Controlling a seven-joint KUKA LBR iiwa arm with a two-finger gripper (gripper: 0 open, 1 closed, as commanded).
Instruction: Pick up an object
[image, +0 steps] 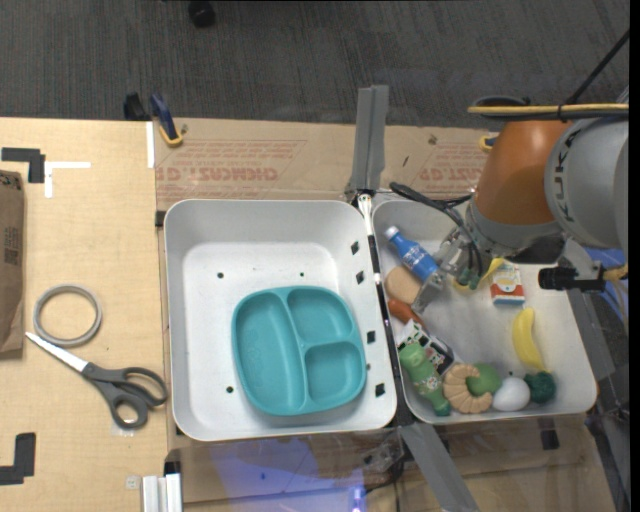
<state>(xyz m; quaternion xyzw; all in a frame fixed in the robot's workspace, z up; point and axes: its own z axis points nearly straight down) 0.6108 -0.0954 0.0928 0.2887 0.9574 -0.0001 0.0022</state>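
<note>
Far left on the counter (80, 200): a roll of clear tape (67, 314), and just below it a pair of grey-handled scissors (105, 379), blades pointing up-left. Beyond those, the left bin (190, 240), holding a teal divided plate (298, 349) set toward its lower half, three compartments facing up. Next, against the right bin's (575, 330) left wall, a blue bottle with a white cap (410, 254), lying tilted; just below it a tan rounded piece (403, 285) and a small red-orange item (400, 308). Lower along the same wall, a green packet (422, 366), then a ridged tan toy (464, 390) touching a green lump (486, 380), a white ball (512, 394) and a dark green piece (541, 386) lined along the bottom edge. Above these, a yellow banana (526, 338) and a small white-and-red carton (508, 285). End effector (452, 266) low in the bin's upper part, between bottle and carton, near both; impossible to tell from this angle whether spread or closed, and nothing visibly held. Farthest right, the grey arm with its orange band (515, 170).
</note>
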